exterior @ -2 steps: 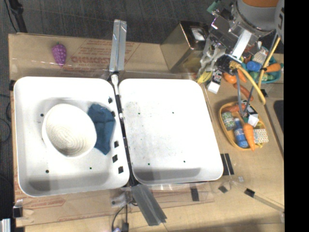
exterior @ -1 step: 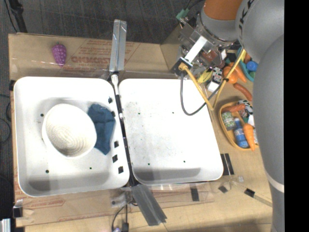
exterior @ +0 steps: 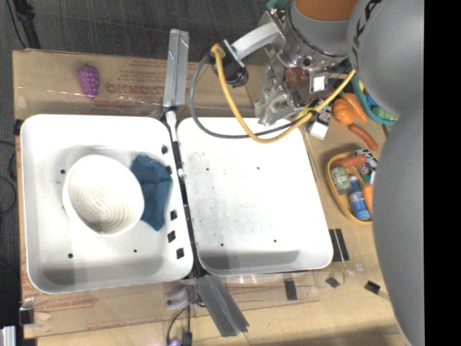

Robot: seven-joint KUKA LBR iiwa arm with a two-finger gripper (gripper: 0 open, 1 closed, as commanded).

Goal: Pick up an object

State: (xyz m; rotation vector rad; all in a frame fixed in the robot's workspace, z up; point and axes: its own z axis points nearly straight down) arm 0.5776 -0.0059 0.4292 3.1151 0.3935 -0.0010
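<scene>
Hovering above the far edge of the right bin (exterior: 317,229), the gripper (exterior: 274,107) hangs from the grey arm (exterior: 389,49); whether it's clenched or released, can't tell from this angle, nothing visibly grasped. Yellow cable (exterior: 238,110) loops beside it. Left of the right bin, the left bin (exterior: 43,265) holds a white woven hat (exterior: 104,193) touching a blue cloth (exterior: 153,189). Purple grape-like toy (exterior: 88,80) lies on the bench beyond the left bin. Small tray of toys (exterior: 351,186) sits just right of the right bin.
</scene>
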